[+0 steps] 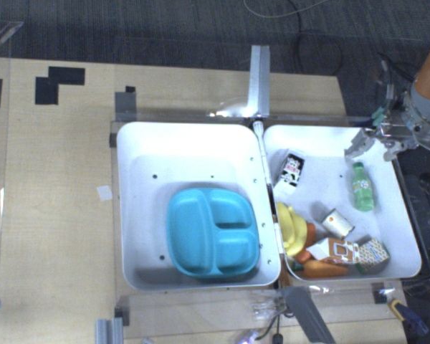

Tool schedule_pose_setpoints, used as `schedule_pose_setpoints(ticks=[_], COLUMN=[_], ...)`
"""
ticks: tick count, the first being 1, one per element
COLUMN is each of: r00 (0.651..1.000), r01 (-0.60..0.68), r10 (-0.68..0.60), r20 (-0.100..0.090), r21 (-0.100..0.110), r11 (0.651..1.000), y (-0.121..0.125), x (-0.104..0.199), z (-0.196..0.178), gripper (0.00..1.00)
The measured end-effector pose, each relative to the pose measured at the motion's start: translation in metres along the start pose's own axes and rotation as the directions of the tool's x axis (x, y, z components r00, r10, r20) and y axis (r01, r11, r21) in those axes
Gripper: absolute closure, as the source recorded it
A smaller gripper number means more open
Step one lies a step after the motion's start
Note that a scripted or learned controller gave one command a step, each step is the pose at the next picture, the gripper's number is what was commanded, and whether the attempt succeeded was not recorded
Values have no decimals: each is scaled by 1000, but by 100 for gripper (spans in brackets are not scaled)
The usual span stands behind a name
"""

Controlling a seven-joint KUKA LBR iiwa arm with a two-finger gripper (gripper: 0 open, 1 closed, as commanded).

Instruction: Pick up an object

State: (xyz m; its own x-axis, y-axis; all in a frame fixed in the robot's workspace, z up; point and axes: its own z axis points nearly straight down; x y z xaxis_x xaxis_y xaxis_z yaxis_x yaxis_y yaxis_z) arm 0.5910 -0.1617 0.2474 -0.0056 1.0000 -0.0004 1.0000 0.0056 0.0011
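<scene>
The gripper [376,143] is seen at the upper right corner of the right bin [312,143], above its far rim; its two fingers are seen as spread, one toward the bin's floor and one nearer the edge, and nothing is held between them; the wrist and the orange band of the arm [426,95] are carried in from the right. Just below the gripper, a green bottle [361,187] is laid on the floor near the right wall, apart from the fingers. Further out, a small black-and-white packet [292,169] is set near the divider; a white cylinder [337,223] is tilted in the middle; a yellow banana-like toy [292,229], an orange carrot-like piece [322,267] and a patterned pouch [371,251] are crowded at the near edge, touching one another. In the left bin [140,156] a blue divided tray [213,231] is lying.

The step in hand is judged to be the approach: no object has been taken yet. The bottle is judged the nearest and least crowded candidate; for it, the gripper would have to be brought down and slightly toward the near side, with the fingers set across the narrow width of the bottle; care would be called for beside the bin wall, where one finger could be blocked.
</scene>
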Motion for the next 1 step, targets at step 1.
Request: schedule_pose_setpoints(ticks=[1], r00=[971], r01=[-238], r10=[238], r20=[1], r21=[-5], r11=[971], y=[-27], x=[23], z=[-134], gripper=[0])
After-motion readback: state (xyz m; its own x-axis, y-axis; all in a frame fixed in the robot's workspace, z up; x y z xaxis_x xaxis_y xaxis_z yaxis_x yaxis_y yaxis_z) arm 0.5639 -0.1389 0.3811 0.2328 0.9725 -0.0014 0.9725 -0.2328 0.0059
